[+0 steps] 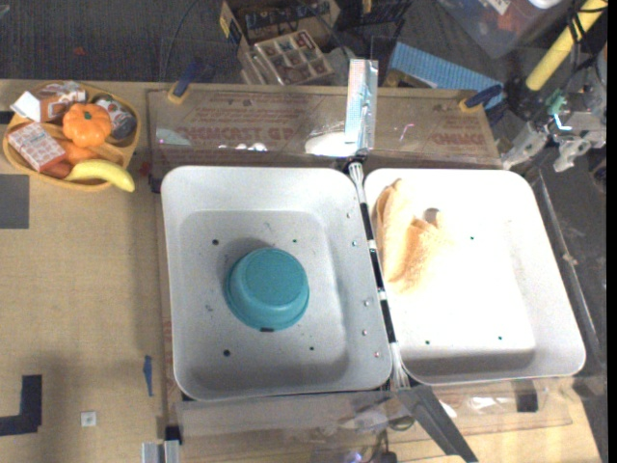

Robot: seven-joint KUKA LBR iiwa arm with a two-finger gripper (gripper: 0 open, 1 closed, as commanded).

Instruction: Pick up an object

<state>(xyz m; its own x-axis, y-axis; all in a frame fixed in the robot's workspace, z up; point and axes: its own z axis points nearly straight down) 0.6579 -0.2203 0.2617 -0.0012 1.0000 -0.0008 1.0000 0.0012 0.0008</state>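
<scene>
The gripper [569, 128] waits at the counter's far right corner; I cannot tell its state. A teal bowl [269, 287] sits upturned mid left bin [183, 210]; an orange cloth [410, 244] lies along the right bin's [521, 258] left wall. The bowl's smooth dome could slip away. Clutter crowds the floor beyond.
</scene>
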